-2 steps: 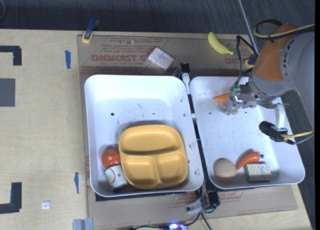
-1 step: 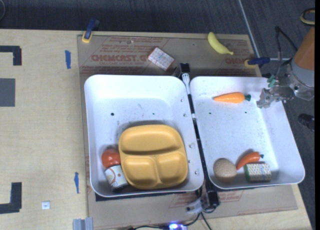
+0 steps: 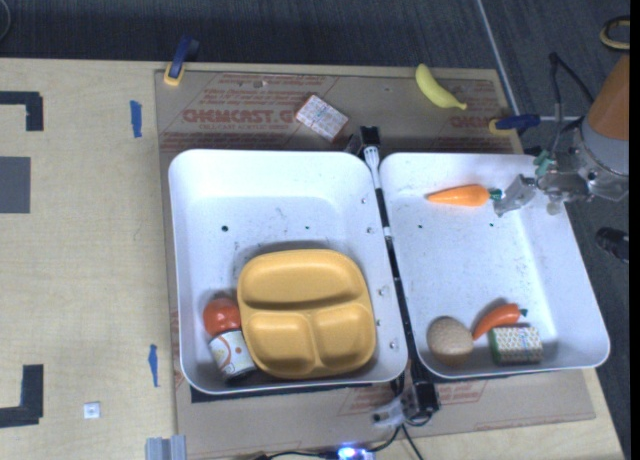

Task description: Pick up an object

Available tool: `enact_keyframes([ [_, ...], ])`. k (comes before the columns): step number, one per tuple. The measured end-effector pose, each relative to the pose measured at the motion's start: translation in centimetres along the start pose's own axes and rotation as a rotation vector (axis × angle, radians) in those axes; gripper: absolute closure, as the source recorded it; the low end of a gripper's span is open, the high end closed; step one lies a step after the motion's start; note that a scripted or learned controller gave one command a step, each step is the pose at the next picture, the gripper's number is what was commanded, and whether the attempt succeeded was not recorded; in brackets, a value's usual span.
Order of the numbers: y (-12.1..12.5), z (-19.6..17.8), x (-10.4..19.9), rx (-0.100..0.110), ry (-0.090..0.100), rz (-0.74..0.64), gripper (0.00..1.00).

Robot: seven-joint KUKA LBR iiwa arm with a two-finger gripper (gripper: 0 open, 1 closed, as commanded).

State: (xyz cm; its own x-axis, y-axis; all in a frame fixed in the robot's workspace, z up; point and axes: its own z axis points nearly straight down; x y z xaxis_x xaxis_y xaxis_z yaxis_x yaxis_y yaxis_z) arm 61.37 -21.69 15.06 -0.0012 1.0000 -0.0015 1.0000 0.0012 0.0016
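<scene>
Hovering end effector (image 3: 522, 194), beside carrot (image 3: 457, 196)

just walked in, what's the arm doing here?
The arm reaches in from the right, its gripper over the far edge of the right bin, just beside the carrot. Nothing can be seen between its fingers. Near that bin's front sit a potato-like lump, a small red-orange pepper and a small patterned box. The left bin holds a yellow divided tray, a tomato and a small can. A banana lies outside on the board.
</scene>
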Motion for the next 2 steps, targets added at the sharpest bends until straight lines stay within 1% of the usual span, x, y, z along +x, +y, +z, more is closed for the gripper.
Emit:
enact_keyframes([
  [1,3.4,4.3,-0.1,-0.007,0.002,-0.004,0.00],
  [2,4.3,5.5,2.2,0.004,-0.002,0.001,0.00],
])
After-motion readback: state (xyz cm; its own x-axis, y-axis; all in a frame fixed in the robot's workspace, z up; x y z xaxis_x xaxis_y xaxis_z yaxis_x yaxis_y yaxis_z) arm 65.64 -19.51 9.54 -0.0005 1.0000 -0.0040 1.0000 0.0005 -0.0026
